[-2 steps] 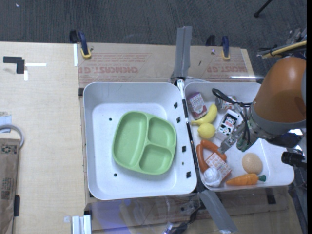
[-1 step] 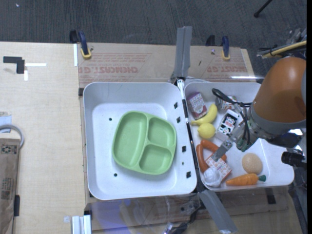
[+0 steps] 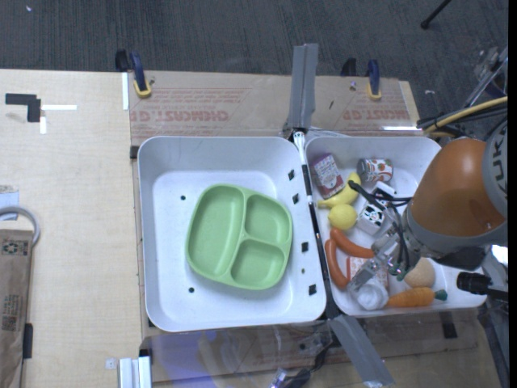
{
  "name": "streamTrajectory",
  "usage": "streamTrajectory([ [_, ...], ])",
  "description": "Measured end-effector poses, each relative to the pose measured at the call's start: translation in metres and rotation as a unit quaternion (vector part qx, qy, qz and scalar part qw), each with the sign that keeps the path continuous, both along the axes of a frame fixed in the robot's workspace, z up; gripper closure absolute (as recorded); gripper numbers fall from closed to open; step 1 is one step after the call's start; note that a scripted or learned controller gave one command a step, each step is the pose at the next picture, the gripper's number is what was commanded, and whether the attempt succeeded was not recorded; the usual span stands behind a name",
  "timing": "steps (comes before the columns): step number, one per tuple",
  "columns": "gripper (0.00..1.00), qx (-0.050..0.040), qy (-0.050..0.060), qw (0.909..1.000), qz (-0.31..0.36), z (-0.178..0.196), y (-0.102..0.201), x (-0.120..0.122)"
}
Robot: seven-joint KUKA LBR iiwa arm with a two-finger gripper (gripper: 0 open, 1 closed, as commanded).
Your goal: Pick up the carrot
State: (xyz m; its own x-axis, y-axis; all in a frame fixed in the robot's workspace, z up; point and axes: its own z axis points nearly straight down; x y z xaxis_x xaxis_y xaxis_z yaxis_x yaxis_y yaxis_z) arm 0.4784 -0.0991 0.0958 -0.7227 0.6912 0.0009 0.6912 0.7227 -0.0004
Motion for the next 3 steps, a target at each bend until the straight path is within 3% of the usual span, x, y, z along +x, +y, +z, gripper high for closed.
streamTrajectory([
  [1,0.00,0.0003,0.000,0.9956,0.094,0.084,-0.103,0.015],
  [2,0.00,0.0007,0.001,0.9977,0.067,-0.007,-0.077,-0.001],
  [3,0.00,0.0003,0.003,0.9925,-0.122,-0.008,-0.028,-0.001],
])
